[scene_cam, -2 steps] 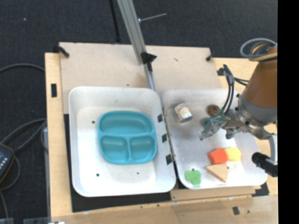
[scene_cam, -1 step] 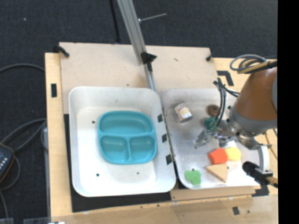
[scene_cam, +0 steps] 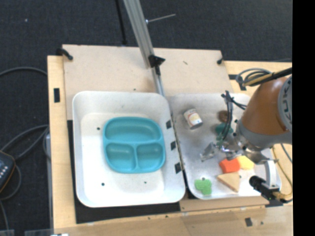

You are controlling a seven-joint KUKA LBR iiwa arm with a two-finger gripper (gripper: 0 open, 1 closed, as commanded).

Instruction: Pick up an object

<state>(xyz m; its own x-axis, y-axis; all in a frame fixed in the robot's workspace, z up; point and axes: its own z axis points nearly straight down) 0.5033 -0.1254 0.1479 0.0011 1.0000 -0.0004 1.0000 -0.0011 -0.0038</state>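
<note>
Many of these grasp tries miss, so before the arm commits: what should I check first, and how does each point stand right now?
1. Gripper is over the right bin, where the objects lie: ok.
2. An object sits between its fingers: not ok, nothing seen there.
3. Fingers open enough: cannot tell.
4. Close targets: orange block and yellow block lie touching each other, so a clean single grasp: not ok.
5. Small can lies apart from the rest: ok.
6. Blue tray in the left bin, out of the way: ok.

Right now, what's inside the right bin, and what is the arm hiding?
In the right bin: a small can, a green toy, an orange block, a yellow piece and a tan wedge. The arm covers the bin's right side; anything beneath is hidden.
</note>
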